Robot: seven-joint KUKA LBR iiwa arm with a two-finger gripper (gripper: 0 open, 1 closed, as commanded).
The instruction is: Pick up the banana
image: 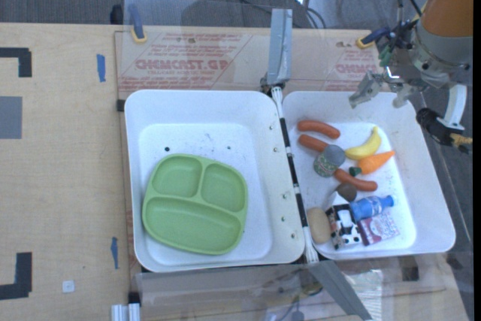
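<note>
The bench [52,184] is carrying two shallow white bins side by side, the left bin [143,124] sitting toward nine o'clock and the right bin [428,184] toward three o'clock. The arm [451,4] is reaching in from two o'clock, its orange band showing above the grey wrist. A green divided plate [197,203] is lying in the left bin, filling its lower half toward seven o'clock. The gripper [382,92] is hanging over the far edge of the right bin, at about one o'clock from the bin's middle, with its two fingers [363,92] standing apart and nothing between them. The banana [365,146] is lying in the right bin, well apart from the gripper (at roughly six o'clock from it), touching an orange carrot [377,161] just below. Two sausages [319,129] are lying at nine o'clock from the banana, and a third one [356,180] at six o'clock. A blue bottle [371,206] is resting lower, toward five o'clock in the bin, beside a small grey round thing [328,160] further up.
</note>
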